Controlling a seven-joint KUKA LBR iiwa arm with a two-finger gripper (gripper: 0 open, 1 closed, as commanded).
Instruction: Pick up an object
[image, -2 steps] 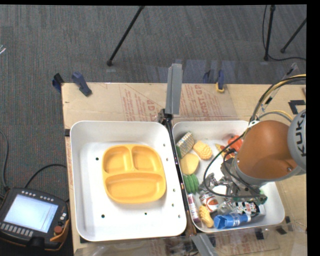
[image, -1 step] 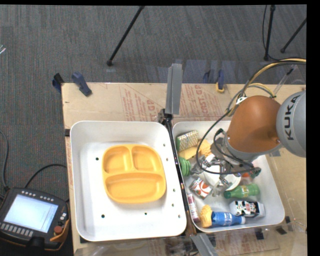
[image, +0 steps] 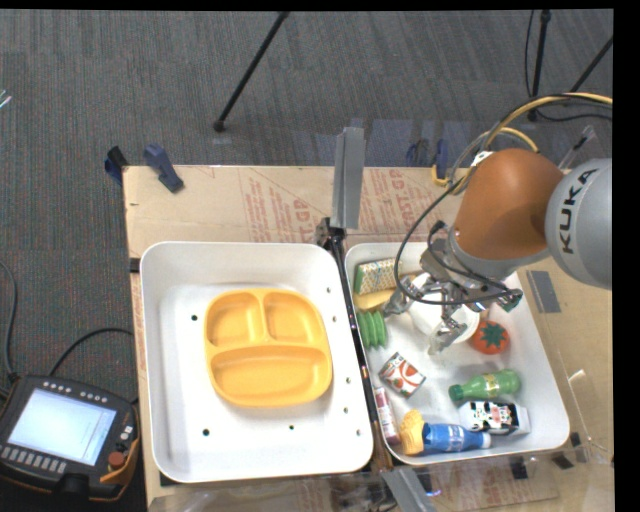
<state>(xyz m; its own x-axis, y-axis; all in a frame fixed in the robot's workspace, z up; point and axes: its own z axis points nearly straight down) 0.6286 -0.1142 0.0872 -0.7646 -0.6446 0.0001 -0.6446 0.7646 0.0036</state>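
My gripper (image: 426, 318) hangs low over the middle of the right bin (image: 545, 365). Its metal fingers are spread open, one toward a yellow item (image: 371, 299) and one toward the red tomato (image: 490, 338), with only white bin floor between them. Around it lie a red and white can (image: 402, 373), a green bottle (image: 485, 385), a black and white carton (image: 492, 415), a blue bottle with a yellow cap (image: 445, 437), a green ridged piece (image: 372, 328) and a green-striped box (image: 375, 273).
The left bin (image: 165, 300) holds a yellow divided plate (image: 267, 345). A thin red and white tube (image: 383, 405) lies along the right bin's left wall. The arm's orange band (image: 505, 205) looms over the bin's far side. A teach pendant (image: 65, 430) sits at lower left.
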